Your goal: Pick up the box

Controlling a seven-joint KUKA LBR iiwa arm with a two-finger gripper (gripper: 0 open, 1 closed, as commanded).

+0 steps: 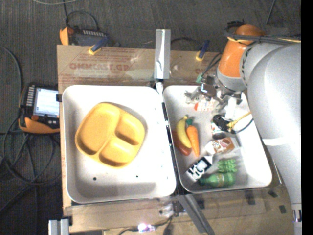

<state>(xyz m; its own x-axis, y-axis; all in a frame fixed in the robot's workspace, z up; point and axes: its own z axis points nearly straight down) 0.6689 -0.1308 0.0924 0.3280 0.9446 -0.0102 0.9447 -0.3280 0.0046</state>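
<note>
though small, the box (200, 168) shows black-and-white print.

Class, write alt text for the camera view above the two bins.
A grey arm's gripper hovers at the far end of the right white bin, above a small black-and-white box, an orange carrot and a yellow banana. The left white bin holds a yellow divided plate.

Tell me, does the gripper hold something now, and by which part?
It cannot be told: the gripper is at the right bin's far end, details unclear.

Bench (107, 65) w/ two white bins (73, 180), side by side.
</note>
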